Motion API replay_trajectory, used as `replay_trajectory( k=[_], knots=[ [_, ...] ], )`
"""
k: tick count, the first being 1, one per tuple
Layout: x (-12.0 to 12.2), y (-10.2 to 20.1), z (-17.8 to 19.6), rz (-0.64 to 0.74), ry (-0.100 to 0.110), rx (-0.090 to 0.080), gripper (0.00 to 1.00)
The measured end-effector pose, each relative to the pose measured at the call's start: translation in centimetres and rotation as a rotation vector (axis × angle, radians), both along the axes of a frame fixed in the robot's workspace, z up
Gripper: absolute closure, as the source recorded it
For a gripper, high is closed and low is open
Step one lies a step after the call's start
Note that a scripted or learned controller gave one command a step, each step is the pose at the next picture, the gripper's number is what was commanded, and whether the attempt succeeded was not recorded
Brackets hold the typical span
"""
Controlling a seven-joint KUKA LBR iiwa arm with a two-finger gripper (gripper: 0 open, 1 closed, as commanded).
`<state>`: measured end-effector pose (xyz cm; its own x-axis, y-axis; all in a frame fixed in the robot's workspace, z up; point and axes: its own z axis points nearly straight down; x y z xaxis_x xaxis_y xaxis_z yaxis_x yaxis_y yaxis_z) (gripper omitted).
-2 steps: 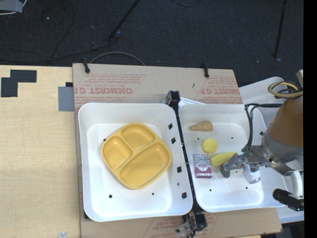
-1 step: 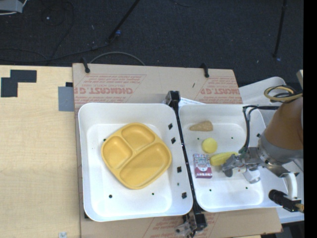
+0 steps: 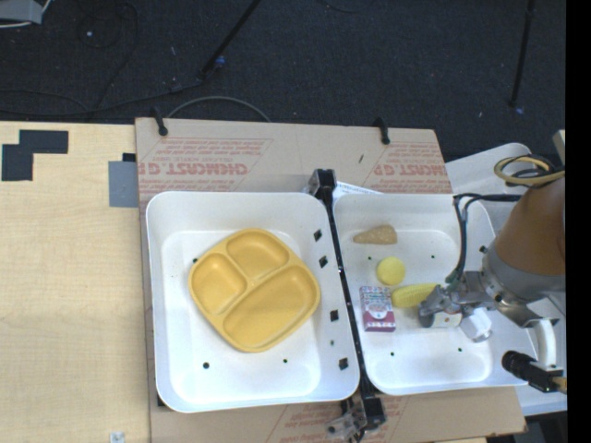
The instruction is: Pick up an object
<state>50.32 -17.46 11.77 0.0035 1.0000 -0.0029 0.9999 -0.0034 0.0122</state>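
The right bin holds four small items. Nearest the camera lies a small red-and-white packet, flat on the bin floor close to the divider between the bins. Just beside it, to the right, lies a yellow corn-shaped piece, on its side. The end effector sits low in this bin at the right end of the corn-shaped piece; whether the two touch cannot be resolved. Whether the end effector is spread or pressed together cannot be told, and no item is seen pinched in it. The grey arm enters over the bin's right rim.

Slightly farther back, a round yellow ball-like item rests just above the corn-shaped piece, apart from it. Farther still, a tan, flattened oval item lies near the bin's back wall.

The left bin holds a yellow three-compartment plate, set at a slant to the bin walls.

Both bins rest on brown cardboard on the desk.
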Motion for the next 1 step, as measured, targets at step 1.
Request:
replay_trajectory(
  k=[1],
  knots=[
    [-0.27, -0.21, 6.23, 0.005, 0.010, 0.002, 1.00]
  ],
)
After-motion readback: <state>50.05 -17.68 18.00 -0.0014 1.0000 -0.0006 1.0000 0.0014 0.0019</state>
